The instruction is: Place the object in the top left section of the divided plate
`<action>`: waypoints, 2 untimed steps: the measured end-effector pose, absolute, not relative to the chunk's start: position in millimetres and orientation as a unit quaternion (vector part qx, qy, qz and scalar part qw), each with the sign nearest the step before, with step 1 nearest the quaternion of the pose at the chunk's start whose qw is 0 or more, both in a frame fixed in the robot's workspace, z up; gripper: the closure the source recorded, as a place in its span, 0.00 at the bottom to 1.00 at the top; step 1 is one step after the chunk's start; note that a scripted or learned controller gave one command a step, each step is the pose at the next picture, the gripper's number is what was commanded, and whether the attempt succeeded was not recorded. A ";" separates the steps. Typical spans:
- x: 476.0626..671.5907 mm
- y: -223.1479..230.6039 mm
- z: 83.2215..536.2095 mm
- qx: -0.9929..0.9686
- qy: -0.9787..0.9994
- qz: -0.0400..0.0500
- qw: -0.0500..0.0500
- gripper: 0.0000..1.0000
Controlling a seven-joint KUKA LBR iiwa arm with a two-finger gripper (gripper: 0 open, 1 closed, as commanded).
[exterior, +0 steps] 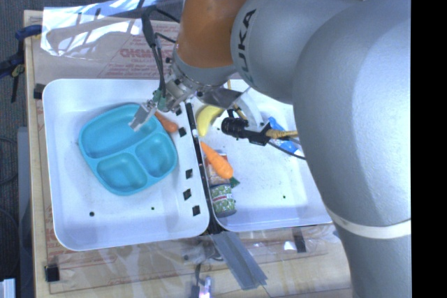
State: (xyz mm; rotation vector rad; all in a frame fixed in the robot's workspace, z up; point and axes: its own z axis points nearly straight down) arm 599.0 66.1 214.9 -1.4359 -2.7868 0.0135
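The gripper [144, 115] hangs over the upper right part of the blue plate [127, 153], in the left bin [70, 220]. Its tips are small and blurred, so how far they stand apart cannot be told. Just right of it, an orange piece [166, 123] lies at the plate's rim; whether it is gripped is unclear. Farther right, in the other bin [279, 206], the arm [321, 80] hides much; a banana [207, 118] and carrot [218, 162] show.
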 end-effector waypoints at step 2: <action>599.9 66.2 223.0 -0.457 -0.890 0.005 0.004 0.00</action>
